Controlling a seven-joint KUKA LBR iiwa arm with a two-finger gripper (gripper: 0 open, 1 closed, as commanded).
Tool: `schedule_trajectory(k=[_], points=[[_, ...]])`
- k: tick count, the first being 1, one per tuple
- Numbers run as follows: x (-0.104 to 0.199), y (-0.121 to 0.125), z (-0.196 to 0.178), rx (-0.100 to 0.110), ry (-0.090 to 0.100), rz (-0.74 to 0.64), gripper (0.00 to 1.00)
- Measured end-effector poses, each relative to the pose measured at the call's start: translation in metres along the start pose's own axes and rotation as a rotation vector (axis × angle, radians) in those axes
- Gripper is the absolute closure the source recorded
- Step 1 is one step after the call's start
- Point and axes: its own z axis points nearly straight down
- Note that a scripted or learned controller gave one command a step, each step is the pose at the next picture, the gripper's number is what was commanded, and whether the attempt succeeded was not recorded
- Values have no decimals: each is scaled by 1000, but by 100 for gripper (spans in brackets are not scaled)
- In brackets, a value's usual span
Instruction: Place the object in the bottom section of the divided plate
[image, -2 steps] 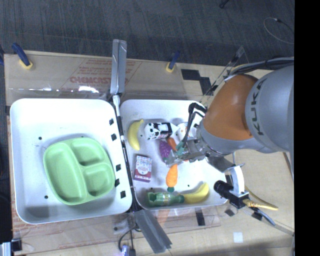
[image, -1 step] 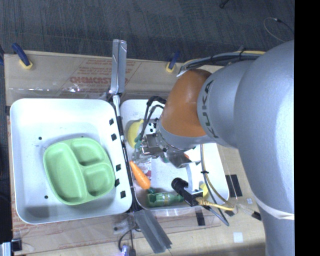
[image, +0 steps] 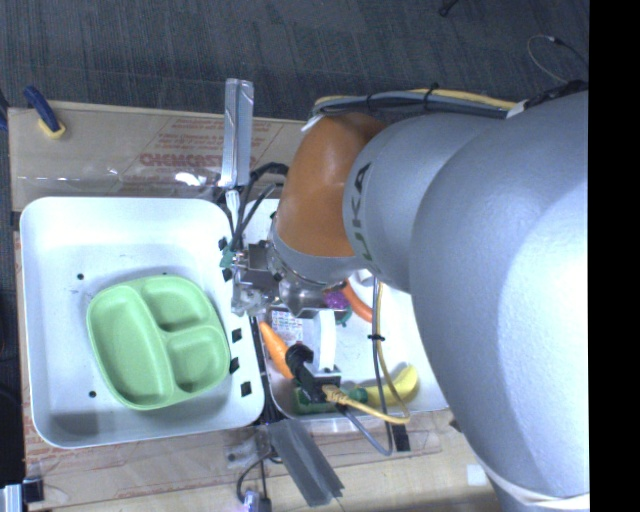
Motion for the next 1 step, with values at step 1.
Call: schedule_trajectory(k=[1], points=[[0,0,0,0,0,0,0]])
